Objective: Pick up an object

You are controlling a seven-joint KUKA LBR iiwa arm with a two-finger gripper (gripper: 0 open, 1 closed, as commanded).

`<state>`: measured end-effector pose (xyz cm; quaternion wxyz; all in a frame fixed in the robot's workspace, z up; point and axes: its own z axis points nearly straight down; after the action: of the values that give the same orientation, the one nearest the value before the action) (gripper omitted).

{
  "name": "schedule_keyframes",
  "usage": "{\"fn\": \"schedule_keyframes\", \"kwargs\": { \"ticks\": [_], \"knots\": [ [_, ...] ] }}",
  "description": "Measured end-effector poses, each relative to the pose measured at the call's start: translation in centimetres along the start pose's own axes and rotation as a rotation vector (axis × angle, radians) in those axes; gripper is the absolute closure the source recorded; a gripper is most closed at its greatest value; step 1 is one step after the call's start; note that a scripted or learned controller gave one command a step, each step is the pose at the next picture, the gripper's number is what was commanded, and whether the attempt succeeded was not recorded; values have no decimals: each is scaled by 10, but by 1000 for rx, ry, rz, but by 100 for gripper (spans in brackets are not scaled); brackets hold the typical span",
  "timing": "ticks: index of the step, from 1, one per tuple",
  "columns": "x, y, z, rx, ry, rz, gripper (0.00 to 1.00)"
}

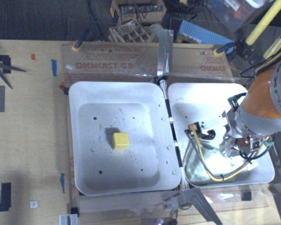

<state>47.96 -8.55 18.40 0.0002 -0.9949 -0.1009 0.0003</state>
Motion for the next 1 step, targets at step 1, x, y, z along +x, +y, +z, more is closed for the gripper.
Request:
{"fn": "schedule_keyframes", "kwargs": {
  "ticks": [1],
  "knots": [
    [-5, 44, 93, -2, 13, -43, 100]
  ]
}}
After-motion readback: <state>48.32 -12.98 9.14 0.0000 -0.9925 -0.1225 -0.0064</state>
